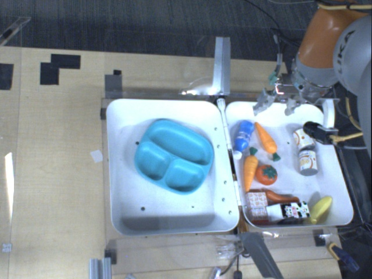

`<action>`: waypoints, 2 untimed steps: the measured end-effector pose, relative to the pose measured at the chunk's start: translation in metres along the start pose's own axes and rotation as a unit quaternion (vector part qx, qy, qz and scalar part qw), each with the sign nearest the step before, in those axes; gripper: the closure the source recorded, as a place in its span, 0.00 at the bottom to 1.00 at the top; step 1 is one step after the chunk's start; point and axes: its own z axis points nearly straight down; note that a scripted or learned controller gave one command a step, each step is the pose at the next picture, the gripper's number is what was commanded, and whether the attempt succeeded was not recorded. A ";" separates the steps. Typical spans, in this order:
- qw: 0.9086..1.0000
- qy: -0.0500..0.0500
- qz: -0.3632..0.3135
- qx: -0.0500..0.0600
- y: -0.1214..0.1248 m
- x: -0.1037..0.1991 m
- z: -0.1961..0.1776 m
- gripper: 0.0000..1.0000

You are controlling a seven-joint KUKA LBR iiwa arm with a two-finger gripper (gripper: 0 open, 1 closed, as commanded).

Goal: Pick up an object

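The right bin (343, 182) holds two tapered orange carrots (266, 138), a round tomato (267, 174), a blue bottle (242, 136), a metal can (307, 161) and a yellow lemon (321, 207). The gripper (278, 99) hovers at its far rim, fingers spread, gripping nothing. A glossy blue divided plate (173, 154) fills the left bin (119, 156).

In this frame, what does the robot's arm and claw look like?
The arm is bulky and rounded: a grey shell with a broad orange band above the wrist. Below that sits a grey metal wrist block, and the claw ends in two thin, pale metal fingers. Dark and yellowish cables run beside the arm at the right, and a thin black cable trails across the floor behind it.
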 end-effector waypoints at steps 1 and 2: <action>1.000 0.000 -0.015 -0.002 -0.044 -0.036 0.104 0.00; 1.000 0.000 -0.016 -0.004 -0.043 -0.035 0.094 1.00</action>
